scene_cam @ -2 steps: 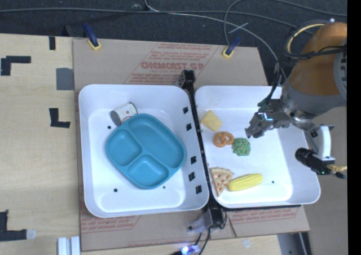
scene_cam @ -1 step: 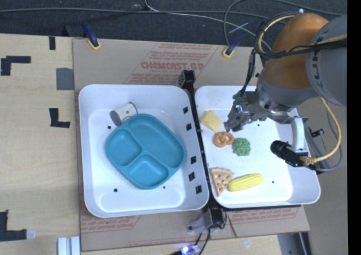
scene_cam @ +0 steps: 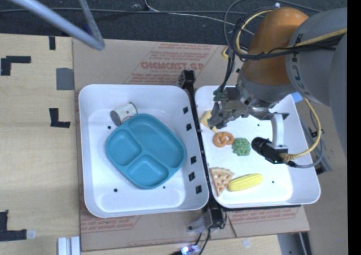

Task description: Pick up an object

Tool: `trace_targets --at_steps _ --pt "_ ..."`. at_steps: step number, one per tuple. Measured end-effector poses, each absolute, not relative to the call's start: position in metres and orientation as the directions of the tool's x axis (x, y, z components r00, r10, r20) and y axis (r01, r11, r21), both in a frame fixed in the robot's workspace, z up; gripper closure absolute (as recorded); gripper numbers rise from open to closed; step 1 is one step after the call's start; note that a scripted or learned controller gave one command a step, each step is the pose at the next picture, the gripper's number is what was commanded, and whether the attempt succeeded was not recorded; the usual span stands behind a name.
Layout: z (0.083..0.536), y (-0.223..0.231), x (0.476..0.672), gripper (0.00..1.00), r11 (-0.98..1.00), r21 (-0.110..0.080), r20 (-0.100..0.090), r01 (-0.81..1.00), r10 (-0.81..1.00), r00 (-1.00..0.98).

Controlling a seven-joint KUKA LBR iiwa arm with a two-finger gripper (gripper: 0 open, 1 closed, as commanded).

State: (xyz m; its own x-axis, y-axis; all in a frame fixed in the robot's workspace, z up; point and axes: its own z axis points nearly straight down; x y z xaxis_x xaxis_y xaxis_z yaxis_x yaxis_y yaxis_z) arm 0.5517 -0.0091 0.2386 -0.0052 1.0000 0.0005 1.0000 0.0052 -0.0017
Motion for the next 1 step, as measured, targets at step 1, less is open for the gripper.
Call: trace_targets --at_steps 1 --pt "0.2286 0.0483 0.5650 1.00 0.006 -0.002 0.000 1.000 1.000 -0.006"
